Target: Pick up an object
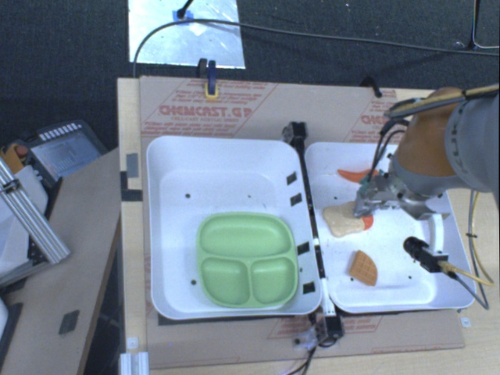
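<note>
In the right bin (391, 291) lie a pale beige flat piece (341, 221), an orange waffle-like piece (363, 268) nearer the front, and an orange-red strip (353, 175) toward the back. A small red bit (368, 222) peeks out beside the beige piece. My gripper (364, 208) reaches down at the right edge of the beige piece, with the arm's grey wrist and orange band (426, 143) above it. The fingertips are hidden against the objects.
The left bin (180, 170) holds a green three-compartment tray (246, 258). A black divider clamp (301, 201) runs between the bins. A black cable fitting (422, 255) hangs over the right bin's right side. Cardboard lies under both bins.
</note>
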You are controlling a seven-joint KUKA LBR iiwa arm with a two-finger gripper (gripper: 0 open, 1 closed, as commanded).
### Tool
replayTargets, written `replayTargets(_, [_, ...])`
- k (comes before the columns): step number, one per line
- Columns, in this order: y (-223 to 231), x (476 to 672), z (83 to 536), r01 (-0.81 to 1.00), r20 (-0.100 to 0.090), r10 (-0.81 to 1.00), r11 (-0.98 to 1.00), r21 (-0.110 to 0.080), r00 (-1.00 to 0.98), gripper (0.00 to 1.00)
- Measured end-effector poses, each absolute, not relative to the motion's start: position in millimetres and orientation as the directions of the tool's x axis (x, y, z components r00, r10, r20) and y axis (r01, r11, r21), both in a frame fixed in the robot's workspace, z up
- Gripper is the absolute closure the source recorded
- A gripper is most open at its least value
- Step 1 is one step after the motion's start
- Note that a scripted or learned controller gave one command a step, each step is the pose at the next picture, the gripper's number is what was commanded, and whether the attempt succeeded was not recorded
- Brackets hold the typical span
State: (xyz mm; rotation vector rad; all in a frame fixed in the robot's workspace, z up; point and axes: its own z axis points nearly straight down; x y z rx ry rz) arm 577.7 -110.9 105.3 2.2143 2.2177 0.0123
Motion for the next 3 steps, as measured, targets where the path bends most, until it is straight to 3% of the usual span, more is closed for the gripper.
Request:
replayTargets(2, [-108.8,582.7,203.5,1.0,-0.001,1.0,0.004,0.008,-0.004,1.0])
replayTargets(3, [-53.2,598.6,210.6,1.0,0.002,1.0,0.01,0.003,-0.01,1.0])
